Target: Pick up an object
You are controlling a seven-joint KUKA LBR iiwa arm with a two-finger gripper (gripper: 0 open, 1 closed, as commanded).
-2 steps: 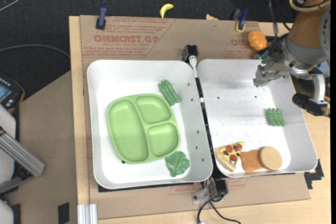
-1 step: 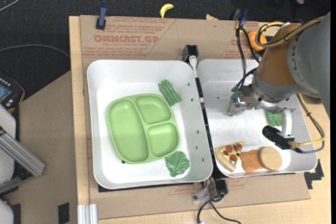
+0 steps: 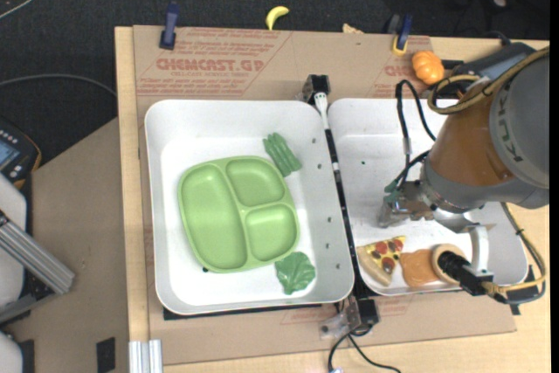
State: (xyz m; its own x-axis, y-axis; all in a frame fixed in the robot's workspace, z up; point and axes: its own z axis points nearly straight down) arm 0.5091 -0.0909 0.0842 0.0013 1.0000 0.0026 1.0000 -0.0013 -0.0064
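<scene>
Right now my gripper [image 3: 395,207] hangs low over the right bin [image 3: 367,128], near its middle. My big grey and orange arm covers much of it from above, so I cannot tell if it is spread or pressed together. I see nothing held in it.

My job is to pick up one thing. The closest things are in the near part of this same bin: a toy pizza slice [image 3: 384,253] and a brown bread-like toy [image 3: 422,268] just to its right. They lie flat against the near wall, which may make them tricky to grab. I think my gripper sits here because it is close to them.

The left bin [image 3: 166,188] holds a green plate [image 3: 238,212] with three parts. A long green toy [image 3: 282,153] lies at its far right edge, and a leafy green toy [image 3: 295,272] lies at its near right corner. Both are well apart from me.

The two bins sit side by side on a brown board [image 3: 218,65]. Blue clamps [image 3: 169,26] pinch its far edge, I guess to keep it from sliding. Red letters on the board read "CHEMCAST", then what looks like "G P", with smaller red lines too tiny to read. A small orange toy [image 3: 427,65] rests on the board past the right bin, and a yellow banana toy [image 3: 277,15] lies just beyond the far edge
</scene>
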